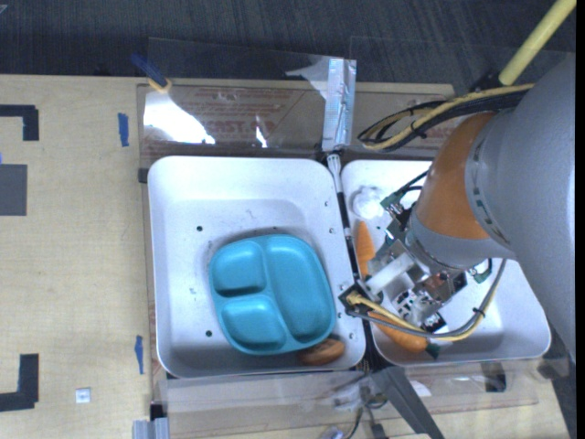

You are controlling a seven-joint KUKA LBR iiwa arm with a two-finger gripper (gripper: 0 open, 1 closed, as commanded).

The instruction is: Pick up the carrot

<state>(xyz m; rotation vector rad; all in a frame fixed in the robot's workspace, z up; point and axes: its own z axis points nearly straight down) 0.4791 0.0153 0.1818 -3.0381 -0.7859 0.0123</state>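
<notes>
An orange carrot (364, 248) lies in the right bin (526, 323), close to its left wall, and the arm's wrist covers its lower part. More orange (400, 337) shows below the wrist near the bin's front; I cannot tell whether it belongs to the same carrot. The gripper (395, 289) hangs low over the right bin's left half, right beside the carrot. Cables and the wrist body hide its tips.
In the left bin (174, 245) sits a blue three-compartment plate (271, 292), with a brown, bread-like item (322, 350) at its front right edge. A small white object (366, 201) lies at the back of the right bin. The grey arm fills the right side.
</notes>
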